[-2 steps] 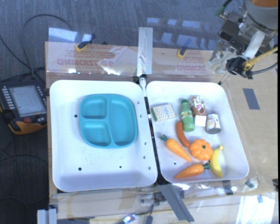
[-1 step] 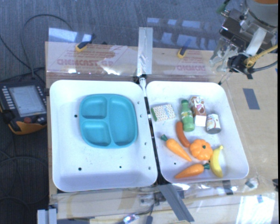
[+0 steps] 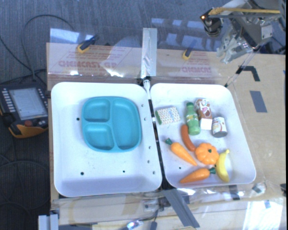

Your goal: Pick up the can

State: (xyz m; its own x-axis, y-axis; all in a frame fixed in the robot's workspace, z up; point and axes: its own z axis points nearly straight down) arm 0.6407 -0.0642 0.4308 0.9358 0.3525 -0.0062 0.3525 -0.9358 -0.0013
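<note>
Hovering well above and behind the right bin (image 3: 240, 143), the gripper (image 3: 233, 49) is holding nothing; how wide it is standing, I cannot tell. Reaching is the step underway. The can (image 3: 219, 127) is lying near the bin's right wall, apparently tipped, long axis running roughly left-right, so descending over it comes next.

Can (image 3: 219, 126): metallic sheen on its end, printed paper-like label around the body. Blue divided plate (image 3: 111, 123): smooth matt plastic; both white bins (image 3: 67, 166): smooth, slightly glossy plastic; carrots (image 3: 183, 152), pumpkin (image 3: 206, 153), banana (image 3: 222, 166) and green bottle (image 3: 192, 119): smooth moulded plastic with a soft shine. Gripper (image 3: 235, 47): bare grey metal parts, with clear glossy film and matt brown cardboard (image 3: 264, 128) on the bench below and beside it, and coarse grey carpet (image 3: 19, 32) well off to the far side.
</note>
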